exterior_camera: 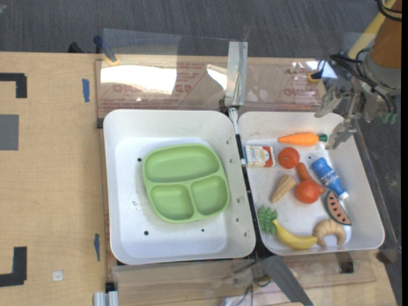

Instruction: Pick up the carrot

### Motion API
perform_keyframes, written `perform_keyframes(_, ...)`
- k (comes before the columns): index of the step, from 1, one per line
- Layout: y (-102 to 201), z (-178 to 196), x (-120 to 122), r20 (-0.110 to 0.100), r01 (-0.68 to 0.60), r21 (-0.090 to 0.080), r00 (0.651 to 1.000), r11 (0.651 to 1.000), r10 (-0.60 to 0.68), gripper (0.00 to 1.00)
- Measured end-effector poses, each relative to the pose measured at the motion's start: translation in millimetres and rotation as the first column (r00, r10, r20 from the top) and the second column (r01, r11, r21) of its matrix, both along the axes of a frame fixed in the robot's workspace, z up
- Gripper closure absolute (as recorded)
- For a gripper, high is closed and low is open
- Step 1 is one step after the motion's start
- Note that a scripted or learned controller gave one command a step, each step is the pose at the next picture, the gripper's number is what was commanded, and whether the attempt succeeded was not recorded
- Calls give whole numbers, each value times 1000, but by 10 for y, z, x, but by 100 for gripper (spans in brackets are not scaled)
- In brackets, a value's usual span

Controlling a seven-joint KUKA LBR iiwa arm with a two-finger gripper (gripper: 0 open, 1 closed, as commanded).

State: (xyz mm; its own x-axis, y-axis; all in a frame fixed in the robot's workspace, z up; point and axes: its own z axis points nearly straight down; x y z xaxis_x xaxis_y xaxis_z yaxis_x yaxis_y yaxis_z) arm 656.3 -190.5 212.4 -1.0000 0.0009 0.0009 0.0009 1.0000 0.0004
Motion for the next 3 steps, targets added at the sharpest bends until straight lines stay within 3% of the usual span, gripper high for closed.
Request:
perform_keyframes(1,-52,-1157,73,5,111,0,994,994,-111,0)
perform_keyframes(2,221,-1238,51,0,192,-4,981,981,-192,0)
perform_keyframes(3,207,-1239,-357,9,469,2,883,883,-469,0)
